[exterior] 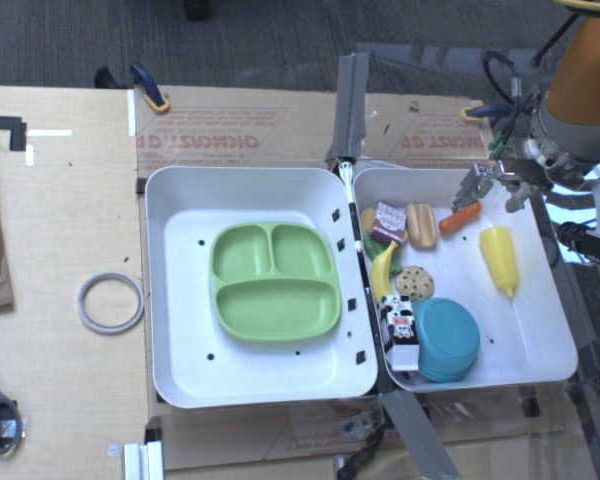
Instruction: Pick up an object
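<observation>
- The grey two-finger gripper (472,190) hangs over the right white bin (540,348), its fingers pinching the upper end of a small orange toy carrot (458,218).
- Near it lie a yellow mustard bottle (500,258), a hot-dog bun (421,225) and a round blue container (446,339).
- The left white bin (170,298) holds a green divided plastic plate (275,280).
- Mirrored red lettering on the brown cardboard sheet (230,138) is too faint to read.

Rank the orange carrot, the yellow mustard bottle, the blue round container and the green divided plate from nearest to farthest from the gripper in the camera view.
From the gripper:
1. Orange carrot, just below it, right bin.
2. Yellow mustard bottle, right bin's middle.
3. Blue round container, right bin's front.
4. Green divided plate, left bin.
</observation>
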Controlling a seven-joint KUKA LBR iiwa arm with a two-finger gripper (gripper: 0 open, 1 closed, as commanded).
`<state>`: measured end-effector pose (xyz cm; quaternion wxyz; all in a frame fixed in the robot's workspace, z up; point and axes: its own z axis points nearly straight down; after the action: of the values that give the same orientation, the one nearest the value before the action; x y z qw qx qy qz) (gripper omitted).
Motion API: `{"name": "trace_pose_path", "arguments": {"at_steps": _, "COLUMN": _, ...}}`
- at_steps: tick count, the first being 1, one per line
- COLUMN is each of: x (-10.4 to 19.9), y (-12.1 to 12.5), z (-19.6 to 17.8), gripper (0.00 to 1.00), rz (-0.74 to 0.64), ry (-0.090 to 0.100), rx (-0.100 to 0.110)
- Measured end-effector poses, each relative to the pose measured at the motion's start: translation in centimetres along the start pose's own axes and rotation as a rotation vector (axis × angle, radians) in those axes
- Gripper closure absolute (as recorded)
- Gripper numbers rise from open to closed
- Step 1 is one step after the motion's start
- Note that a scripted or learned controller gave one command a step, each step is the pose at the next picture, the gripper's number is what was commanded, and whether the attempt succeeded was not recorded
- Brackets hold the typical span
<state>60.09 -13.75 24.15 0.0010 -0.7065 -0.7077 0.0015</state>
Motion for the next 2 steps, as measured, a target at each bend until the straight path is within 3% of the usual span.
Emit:
{"name": "trace_pose_path", "arguments": {"at_steps": 1, "x": -7.0, "y": -1.5, "z": 8.9, "gripper": 0.0, "rz": -0.083, "ry": 0.0, "rx": 0.0}}
{"name": "trace_pose_path", "arguments": {"at_steps": 2, "x": -7.1, "y": 2.3, "z": 11.7, "gripper": 0.0, "rz": -0.153, "ry": -0.001, "rx": -0.003}}
